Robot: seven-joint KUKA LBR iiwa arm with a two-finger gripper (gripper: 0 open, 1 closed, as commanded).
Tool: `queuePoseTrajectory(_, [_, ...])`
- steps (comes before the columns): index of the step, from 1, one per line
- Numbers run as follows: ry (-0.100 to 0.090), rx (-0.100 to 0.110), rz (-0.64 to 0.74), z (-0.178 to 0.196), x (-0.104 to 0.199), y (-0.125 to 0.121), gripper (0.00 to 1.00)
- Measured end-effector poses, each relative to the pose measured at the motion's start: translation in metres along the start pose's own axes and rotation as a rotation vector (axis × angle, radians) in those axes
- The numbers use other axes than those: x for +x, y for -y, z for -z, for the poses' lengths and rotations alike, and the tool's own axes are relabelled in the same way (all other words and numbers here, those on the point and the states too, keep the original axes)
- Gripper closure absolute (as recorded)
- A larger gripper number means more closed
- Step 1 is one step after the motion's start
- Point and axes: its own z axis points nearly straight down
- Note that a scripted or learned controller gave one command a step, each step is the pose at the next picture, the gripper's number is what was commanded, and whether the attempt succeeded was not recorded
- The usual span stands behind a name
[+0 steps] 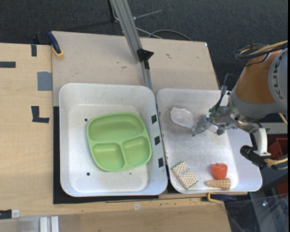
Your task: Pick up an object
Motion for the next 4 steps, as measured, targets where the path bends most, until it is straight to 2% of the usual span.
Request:
queuePoseTrajectory(1, [0.001,-0.001,0.0,-0.052,-0.007,-0.005,0.0])
queuePoseTrajectory(2, [0.002,-0.008,0.0,-0.084,-0.007,-0.005,0.0])
queuePoseTrajectory(3, [0.001,-0.007,0.0,-0.072,-0.007,-0.005,1.0])
queuePoseTrajectory(4, [0.002,-0.011,0.0,-0.03,-0.004,-0.005,1.0])
